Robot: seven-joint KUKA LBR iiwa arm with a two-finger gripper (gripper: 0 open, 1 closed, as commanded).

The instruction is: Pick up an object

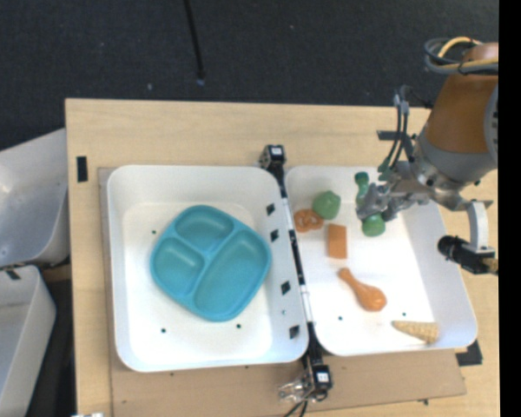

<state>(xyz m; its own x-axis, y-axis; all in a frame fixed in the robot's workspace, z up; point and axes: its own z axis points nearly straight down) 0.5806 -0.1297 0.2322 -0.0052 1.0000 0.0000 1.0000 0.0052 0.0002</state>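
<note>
My gripper [372, 203] is low over the far part of the right bin [443, 276], with the arm reaching in from the right. A green thing with a dark green end [374, 226] lies right at the gripper, which covers its middle, so I cannot tell whether it is held. Close to its left are a round green piece [326, 204], a brown-orange piece [306, 221] and an orange block [336, 241]. An orange drumstick shape [364, 290] lies mid-bin. A tan cone [417, 329] rests near the front edge.
The left bin [130, 320] holds a blue divided plate [210, 261]. A ridge with black clips [291, 268] separates the two bins. White containers [17, 207] stand off the bench at the left.
</note>
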